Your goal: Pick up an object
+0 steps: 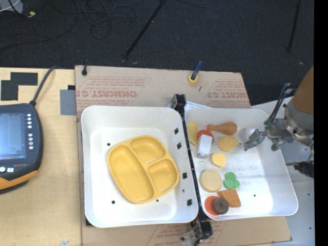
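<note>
Two white bins: left bin point(95, 137) with one yellow divided tray point(143, 168); right bin point(279, 188) with one drumstick point(222, 129), one bottle point(204, 143), one green piece point(231, 181), three pale round pieces point(210, 180)

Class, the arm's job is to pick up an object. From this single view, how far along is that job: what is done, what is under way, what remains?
Done: nothing looks lifted; the drumstick, white bottle and green piece all lie in the right bin.
Under way: the gripper sits over that bin's right part, near the toys but touching none.
Left: reaching a toy, closing on it and raising it.
</note>
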Controlling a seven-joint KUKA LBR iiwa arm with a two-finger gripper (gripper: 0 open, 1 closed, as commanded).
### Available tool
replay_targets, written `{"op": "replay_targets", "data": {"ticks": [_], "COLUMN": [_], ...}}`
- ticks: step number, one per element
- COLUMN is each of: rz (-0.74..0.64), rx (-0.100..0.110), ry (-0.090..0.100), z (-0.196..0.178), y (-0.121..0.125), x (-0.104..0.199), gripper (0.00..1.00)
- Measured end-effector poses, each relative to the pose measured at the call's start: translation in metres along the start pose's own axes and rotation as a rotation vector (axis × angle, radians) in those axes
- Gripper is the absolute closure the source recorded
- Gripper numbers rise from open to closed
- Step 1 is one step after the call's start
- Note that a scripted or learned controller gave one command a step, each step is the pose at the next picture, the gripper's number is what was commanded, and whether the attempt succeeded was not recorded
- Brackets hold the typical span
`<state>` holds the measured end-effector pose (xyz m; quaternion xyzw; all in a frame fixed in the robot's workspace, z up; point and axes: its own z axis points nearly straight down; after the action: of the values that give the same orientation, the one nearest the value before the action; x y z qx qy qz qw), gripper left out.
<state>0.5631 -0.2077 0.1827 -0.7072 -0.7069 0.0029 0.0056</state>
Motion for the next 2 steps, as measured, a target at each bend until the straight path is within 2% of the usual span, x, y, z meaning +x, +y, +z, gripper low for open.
{"op": "replay_targets", "data": {"ticks": [1, 2], "rz": [-0.001, -0.003], "rx": [-0.009, -0.006], "ry": [-0.002, -0.001], "z": [-0.005, 0.038], "y": [0.002, 0.0], "x": [0.0, 0.004], "gripper": [0.0, 0.0]}}
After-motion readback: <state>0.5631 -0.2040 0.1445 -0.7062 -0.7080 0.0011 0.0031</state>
